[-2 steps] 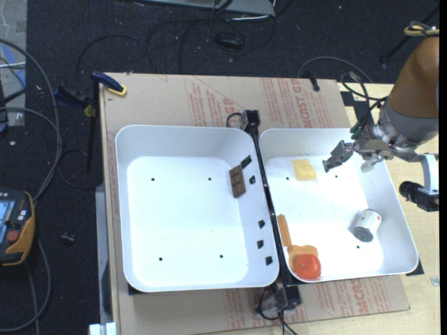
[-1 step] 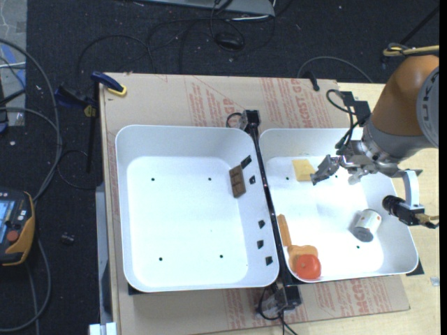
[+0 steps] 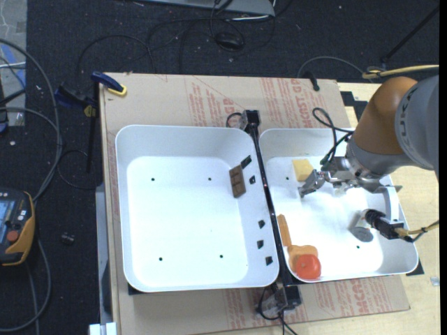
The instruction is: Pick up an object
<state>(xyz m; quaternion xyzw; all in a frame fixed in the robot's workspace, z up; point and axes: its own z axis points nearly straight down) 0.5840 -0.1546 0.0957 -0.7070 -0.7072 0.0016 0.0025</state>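
The claw (image 3: pixel 311 185) hangs low in the right bin (image 3: pixel 391 264), its tip pointing left; whether it is open or closed cannot be told, and nothing shows gripped in it. Just beyond it, toward the far side, lies a pale yellow block (image 3: pixel 302 169). At the near left corner rest an orange round piece (image 3: pixel 306 265) and a tan stick (image 3: pixel 284 230). The left bin (image 3: pixel 140 187), smooth white plastic, has a brown block (image 3: pixel 237 182) by its right wall and wide bare floor.
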